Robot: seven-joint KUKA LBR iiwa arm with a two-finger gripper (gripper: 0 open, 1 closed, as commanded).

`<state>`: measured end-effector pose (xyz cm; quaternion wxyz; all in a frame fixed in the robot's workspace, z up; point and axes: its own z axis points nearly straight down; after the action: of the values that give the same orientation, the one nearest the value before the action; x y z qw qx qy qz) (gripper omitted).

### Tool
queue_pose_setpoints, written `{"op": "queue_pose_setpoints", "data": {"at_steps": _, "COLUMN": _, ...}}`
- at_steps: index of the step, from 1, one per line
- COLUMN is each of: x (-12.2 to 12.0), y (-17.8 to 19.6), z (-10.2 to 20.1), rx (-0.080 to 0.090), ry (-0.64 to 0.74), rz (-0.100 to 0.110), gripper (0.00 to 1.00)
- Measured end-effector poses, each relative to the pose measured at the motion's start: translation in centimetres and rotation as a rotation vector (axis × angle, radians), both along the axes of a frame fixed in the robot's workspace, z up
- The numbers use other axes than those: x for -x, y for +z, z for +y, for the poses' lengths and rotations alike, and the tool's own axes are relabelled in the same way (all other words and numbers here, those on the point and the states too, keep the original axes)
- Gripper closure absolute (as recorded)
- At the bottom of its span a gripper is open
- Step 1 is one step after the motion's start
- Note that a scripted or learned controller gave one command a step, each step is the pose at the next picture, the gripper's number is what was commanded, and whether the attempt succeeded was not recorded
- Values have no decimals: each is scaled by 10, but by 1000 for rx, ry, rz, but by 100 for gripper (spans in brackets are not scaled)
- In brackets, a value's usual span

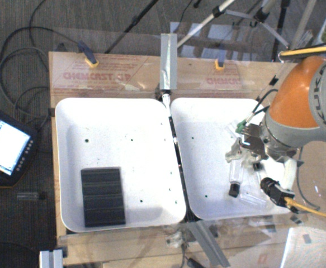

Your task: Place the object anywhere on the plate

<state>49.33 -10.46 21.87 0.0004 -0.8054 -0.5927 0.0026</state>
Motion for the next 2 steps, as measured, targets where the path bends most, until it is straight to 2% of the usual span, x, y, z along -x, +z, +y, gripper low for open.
{"op": "queue_pose_setpoints", "data": {"at_steps": 1, "x": -33, "y": -8, "z": 80, "rx": -2, "ry": 108, "rz": 0, "gripper": 100}}
{"op": "queue_pose_setpoints", "data": {"at_steps": 2, "x": -1, "y": 14, "z": 149, "rx": -2, "ry": 130, "rz": 1, "gripper": 100}}
